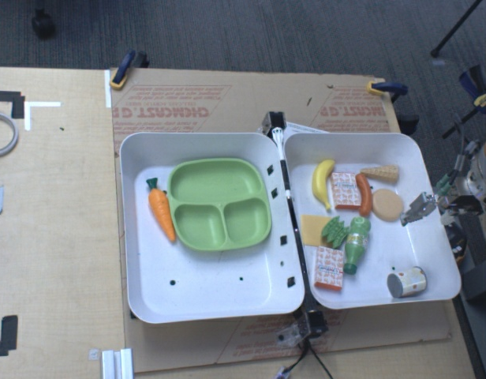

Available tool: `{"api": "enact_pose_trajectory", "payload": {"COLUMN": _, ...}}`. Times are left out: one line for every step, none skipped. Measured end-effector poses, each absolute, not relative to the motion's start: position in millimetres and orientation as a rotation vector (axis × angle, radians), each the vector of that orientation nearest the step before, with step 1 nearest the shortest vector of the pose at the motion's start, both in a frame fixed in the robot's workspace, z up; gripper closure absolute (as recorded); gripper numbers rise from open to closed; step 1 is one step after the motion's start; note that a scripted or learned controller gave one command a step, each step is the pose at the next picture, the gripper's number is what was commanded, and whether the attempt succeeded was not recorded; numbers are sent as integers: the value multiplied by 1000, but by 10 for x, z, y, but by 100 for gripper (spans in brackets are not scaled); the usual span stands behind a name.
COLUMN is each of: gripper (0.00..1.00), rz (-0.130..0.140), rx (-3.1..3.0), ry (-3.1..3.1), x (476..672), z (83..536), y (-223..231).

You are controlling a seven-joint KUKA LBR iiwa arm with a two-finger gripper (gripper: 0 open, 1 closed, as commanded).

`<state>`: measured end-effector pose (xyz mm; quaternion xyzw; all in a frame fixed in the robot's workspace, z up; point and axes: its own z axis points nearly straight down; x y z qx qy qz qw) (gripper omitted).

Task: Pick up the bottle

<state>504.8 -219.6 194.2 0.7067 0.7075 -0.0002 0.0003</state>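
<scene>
The bottle (355, 246) is small and green. It lies in the right bin (432, 275) near the middle, its cap pointing toward the front edge. It touches the green broccoli (334, 231) on its left, and a red and white carton (328, 267) lies at its lower left. My gripper (420, 207) hangs over the right side of that bin, well to the right of the bottle and slightly farther back, with nothing visibly in it.
The right bin also holds a banana (322, 183), a second carton (345, 190), a sausage (364, 195), a cone (380, 174), a round cookie (387, 205), a cheese slice (312, 229) and a can (407, 282). The left bin (196, 290) has a green divided plate (219, 204) and a carrot (161, 210).
</scene>
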Motion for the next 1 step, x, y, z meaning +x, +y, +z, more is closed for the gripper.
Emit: {"api": "enact_pose_trajectory", "payload": {"gripper": 100, "rz": 0, "rx": 2216, "ry": 2224, "x": 5059, "z": 2040, "y": -2198}}
